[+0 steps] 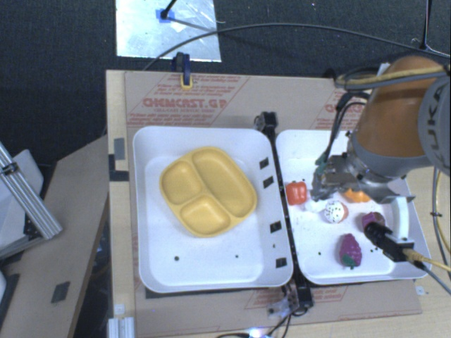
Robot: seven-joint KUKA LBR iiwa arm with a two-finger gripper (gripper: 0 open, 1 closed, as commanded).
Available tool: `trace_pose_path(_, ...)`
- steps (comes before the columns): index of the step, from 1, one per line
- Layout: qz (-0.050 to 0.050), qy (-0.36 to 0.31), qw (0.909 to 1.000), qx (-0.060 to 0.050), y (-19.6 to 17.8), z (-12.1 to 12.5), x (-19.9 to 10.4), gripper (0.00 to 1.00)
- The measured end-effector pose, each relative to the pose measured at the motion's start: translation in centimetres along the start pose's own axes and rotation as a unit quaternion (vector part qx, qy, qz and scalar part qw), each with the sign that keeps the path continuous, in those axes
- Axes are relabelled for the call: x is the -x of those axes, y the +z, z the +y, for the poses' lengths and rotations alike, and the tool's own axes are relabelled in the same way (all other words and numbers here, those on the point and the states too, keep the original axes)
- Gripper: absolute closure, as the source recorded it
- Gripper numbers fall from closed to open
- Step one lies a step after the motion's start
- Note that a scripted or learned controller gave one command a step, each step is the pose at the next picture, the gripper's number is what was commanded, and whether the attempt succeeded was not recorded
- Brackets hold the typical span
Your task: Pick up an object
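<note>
I see gripper [323, 186] right of centre, grip state unreadable, beside small red-orange plastic pepper [297, 192]: probably light, slick; I'd pinch across middle.

The hand [325, 186] sits low in the right bin [303, 143], but its fingers are too small and dark to read. The arm's body covers the far right part of that bin and most of an orange object [357, 196] just right of the hand. The arm itself is cut off by the picture's right edge.
</note>
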State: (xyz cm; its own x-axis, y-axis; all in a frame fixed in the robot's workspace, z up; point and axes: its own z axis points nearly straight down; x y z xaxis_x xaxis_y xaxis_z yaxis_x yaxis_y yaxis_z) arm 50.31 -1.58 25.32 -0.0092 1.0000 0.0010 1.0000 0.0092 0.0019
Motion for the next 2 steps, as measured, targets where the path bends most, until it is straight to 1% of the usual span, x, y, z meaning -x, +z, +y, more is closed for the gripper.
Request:
trace_pose_path(1,0.000,0.000,1.0000,0.000,0.7,1.1,-6.3,1.00)
trace_pose_path(2,0.000,0.000,1.0000,-0.001,2.3,1.8,-11.8,1.00)
